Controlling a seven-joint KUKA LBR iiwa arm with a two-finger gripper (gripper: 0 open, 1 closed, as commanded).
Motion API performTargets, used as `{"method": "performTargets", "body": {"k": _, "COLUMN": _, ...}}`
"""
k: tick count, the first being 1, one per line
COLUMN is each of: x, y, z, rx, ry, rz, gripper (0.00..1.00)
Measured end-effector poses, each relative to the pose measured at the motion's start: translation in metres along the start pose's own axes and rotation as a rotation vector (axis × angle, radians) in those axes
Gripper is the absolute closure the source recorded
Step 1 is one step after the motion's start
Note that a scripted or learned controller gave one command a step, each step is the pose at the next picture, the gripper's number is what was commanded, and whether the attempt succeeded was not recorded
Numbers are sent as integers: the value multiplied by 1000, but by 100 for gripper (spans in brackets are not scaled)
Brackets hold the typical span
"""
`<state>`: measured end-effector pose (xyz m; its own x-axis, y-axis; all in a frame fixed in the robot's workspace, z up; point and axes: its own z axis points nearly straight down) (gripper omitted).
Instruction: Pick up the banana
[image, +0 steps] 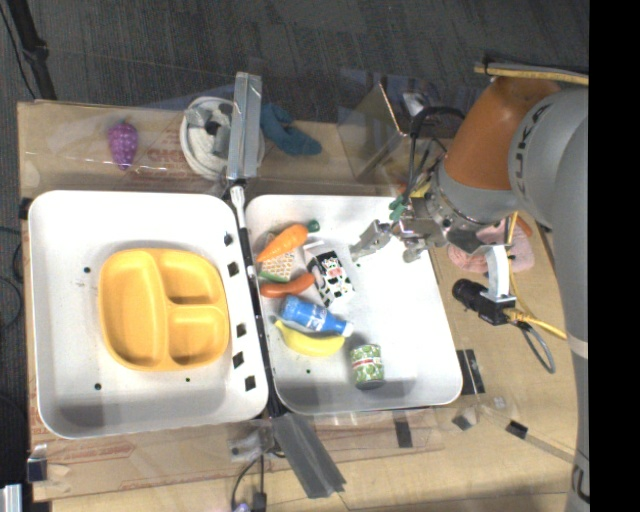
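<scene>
No legible labels. Tool (375, 238) apparently released, grasping nothing; banana (311, 343) below-left, under blue bottle (311, 317), beside green can (368, 365).

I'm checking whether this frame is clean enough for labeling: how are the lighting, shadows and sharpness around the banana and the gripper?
Camera view: lighting is even and soft, without harsh glare on the white bins; the banana reads clearly, partly covered by a blue bottle and casting only a faint shadow; the gripper looks slightly soft, its fingers hard to resolve; the dark floor at top is underexposed.
</scene>
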<state>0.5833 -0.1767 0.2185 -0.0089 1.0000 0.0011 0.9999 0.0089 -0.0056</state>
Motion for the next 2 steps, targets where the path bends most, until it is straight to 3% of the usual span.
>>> {"method": "performTargets", "body": {"k": 1, "x": 36, "y": -93, "z": 111, "rx": -9, "ry": 1, "rz": 27, "gripper": 0}}
{"method": "performTargets", "body": {"k": 2, "x": 37, "y": -91, "z": 101, "rx": -12, "ry": 2, "rz": 21, "gripper": 100}}
